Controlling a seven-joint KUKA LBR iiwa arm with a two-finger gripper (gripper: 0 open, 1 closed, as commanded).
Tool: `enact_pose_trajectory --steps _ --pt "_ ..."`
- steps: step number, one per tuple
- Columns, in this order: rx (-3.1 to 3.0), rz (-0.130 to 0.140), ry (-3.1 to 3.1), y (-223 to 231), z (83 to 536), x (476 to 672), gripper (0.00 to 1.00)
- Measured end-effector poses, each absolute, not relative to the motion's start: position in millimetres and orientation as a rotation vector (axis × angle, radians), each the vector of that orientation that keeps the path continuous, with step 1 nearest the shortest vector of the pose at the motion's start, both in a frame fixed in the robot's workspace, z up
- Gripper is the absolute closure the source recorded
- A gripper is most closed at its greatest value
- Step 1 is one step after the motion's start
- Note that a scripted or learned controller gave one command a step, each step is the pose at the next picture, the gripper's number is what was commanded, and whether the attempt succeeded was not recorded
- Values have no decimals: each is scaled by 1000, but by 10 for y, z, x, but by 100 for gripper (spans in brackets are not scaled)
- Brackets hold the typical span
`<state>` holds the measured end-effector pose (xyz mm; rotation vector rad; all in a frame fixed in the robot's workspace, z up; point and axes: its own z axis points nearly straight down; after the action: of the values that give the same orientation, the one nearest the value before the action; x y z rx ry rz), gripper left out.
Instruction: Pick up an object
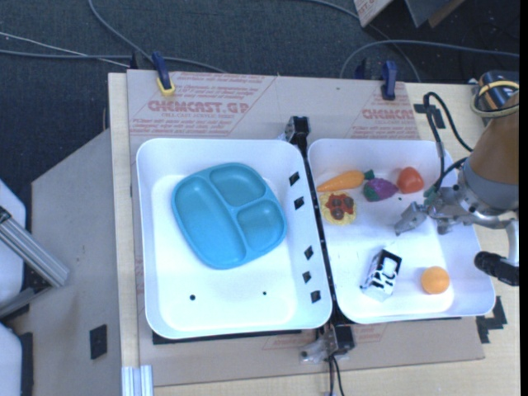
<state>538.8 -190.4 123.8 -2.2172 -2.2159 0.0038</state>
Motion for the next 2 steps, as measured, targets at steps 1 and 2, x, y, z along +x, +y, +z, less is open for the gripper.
enact_pose_trajectory --steps 1,2 --pt "-2217 3 -2218 -1896 825 5382 0" --pt "-2221 -2 -2221 -1901 962 5397 100"
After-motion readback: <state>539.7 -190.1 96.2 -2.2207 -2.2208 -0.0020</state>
